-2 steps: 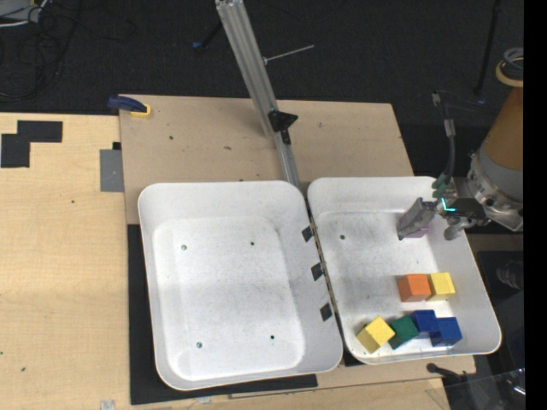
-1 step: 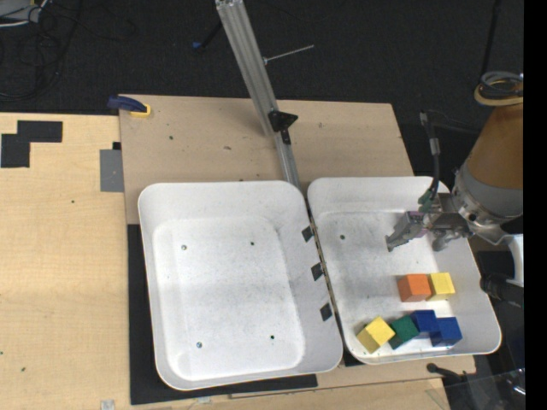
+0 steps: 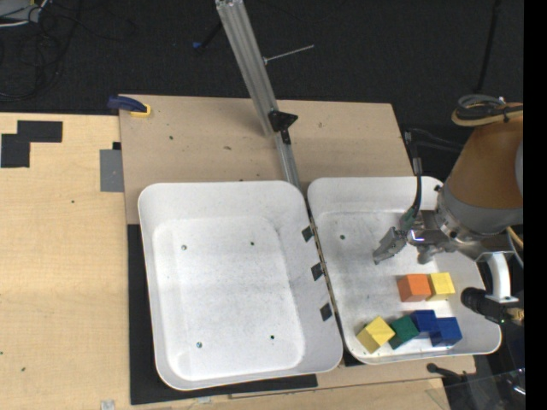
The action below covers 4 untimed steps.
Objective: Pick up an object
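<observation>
Gripper [image 3: 395,244] hangs over the right bin [image 3: 359,196], fingers spread, nothing between them. Just below-right sits the orange block [image 3: 415,287], small and boxy, touching a yellow block [image 3: 442,284].

A tan wooden desk [image 3: 205,139] is carrying two shallow white bins. The left bin [image 3: 226,284] and right bin [image 3: 359,220] are sitting side by side, touching.

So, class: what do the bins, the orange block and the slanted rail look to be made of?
Bins: likely moulded plastic, matte white with rounded rims and fine speckling. Orange block: painted wood or plastic; flat, even colour, too small to settle. Rail: probably extruded aluminium, silver-grey with lengthwise grooves.
</observation>
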Motion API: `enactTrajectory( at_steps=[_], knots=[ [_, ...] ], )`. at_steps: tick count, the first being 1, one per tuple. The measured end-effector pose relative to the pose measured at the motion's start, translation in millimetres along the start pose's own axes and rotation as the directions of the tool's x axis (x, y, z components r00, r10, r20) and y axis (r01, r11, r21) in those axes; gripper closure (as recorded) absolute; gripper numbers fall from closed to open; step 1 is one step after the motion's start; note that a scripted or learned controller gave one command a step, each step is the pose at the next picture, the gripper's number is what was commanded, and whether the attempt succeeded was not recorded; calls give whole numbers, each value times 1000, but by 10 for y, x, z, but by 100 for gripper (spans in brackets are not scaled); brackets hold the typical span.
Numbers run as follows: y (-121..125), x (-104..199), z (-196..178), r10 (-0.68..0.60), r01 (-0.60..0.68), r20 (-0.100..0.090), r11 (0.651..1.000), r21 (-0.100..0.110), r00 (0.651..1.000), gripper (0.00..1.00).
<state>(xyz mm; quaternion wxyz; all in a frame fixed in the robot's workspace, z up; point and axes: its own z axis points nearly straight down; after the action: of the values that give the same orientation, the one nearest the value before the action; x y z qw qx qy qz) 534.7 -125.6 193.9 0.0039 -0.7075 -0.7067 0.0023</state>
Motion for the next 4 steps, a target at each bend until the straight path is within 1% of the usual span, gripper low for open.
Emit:
enactTrajectory(
  at_steps=[1, 2, 3, 4],
  knots=[
    [-7, 101, 546, 6, -6, -1, 1000, 1, 1000, 0],
    [0, 74, 418, 13, -13, 1, 1000, -3, 1000, 100],
    [53, -21, -148, 8, -8, 3, 1000, -12, 1000, 100],
    [94, 54, -669, -2, 2, 3, 1000, -12, 1000, 100]
  ],
)
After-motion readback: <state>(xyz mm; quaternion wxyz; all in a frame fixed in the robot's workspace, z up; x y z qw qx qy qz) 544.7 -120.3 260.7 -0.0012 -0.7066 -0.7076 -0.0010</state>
